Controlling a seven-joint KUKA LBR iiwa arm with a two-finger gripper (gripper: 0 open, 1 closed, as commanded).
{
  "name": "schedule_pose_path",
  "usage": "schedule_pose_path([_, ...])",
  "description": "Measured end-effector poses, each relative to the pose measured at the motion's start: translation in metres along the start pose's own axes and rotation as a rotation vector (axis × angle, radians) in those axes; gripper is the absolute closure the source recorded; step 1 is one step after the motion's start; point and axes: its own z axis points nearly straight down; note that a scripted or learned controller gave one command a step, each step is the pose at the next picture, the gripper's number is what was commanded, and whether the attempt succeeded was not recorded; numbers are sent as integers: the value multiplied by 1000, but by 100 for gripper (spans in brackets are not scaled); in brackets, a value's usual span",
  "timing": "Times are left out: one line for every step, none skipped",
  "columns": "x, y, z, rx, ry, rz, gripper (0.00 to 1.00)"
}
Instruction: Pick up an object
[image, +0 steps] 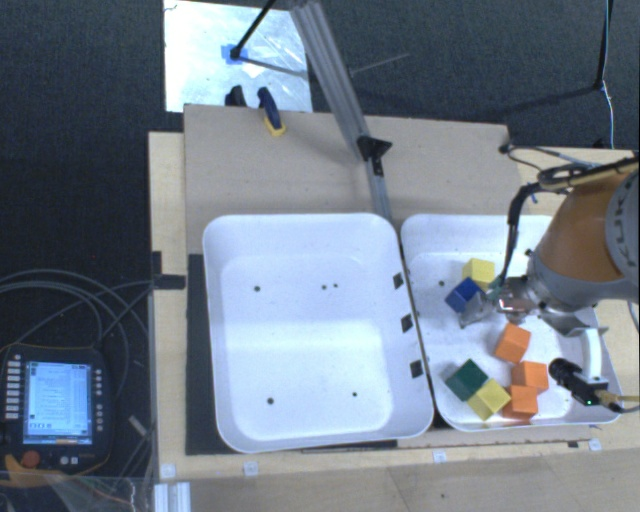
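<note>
The right bin (430, 240) holds several small blocks. A blue block (461, 295) and a yellow block (480, 270) lie near its middle. My gripper (483, 306) hangs low over the bin, right beside the blue block on its right side and just below the yellow one. Whether it touches the blue block is unclear. In front of it lie an orange block (512, 343), two more orange blocks (530, 376) (520, 402), a green block (466, 379) and a second yellow block (490, 398). The arm's orange band (580, 240) covers the bin's right part.
The left bin (300, 330) sits beside the right one, sharing a middle wall. A slanted metal pole (340, 90) crosses the back of the bench. A teach pendant (55, 405) with cables lies on the floor at left.
</note>
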Motion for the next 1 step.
schedule_pose_path([0,1,8,24,11,0,0])
